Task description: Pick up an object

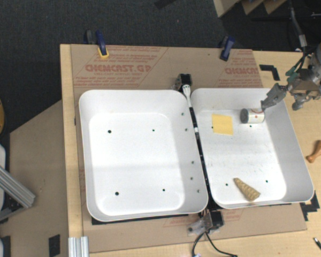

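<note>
Three objects lie in the right bin (289, 143). A flat yellow square (222, 125) rests near its back left. A small grey and white cylinder (252, 115) lies on its side just right of the square. A tan cone-shaped piece (247, 189) sits near the front edge. My gripper (283, 101) hangs over the bin's back right corner, open, with nothing between its fingers. Its left finger (271, 97) reaches down toward the cylinder's right end and stops just short of it.
The left bin (96, 143) sits beside the right one on a brown board. Two blue clamps (101, 42) (226, 47) hold the board's back edge. A small wooden piece (315, 153) lies outside the right bin, on the right.
</note>
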`<action>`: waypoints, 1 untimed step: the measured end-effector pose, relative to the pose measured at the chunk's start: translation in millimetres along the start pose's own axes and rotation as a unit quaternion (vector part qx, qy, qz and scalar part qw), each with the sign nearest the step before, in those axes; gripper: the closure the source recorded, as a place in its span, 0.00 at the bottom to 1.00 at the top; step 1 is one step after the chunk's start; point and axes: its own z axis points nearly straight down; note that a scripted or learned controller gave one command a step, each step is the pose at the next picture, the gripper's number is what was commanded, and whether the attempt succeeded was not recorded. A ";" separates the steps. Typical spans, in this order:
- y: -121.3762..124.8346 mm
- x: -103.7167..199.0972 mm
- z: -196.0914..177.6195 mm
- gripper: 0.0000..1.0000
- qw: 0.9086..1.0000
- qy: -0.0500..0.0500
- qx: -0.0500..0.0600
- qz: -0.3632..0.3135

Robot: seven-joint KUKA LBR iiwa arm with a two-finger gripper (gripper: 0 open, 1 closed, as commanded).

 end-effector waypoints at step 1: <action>37.1 33.0 95.9 0.00 1.000 0.001 0.003 -0.002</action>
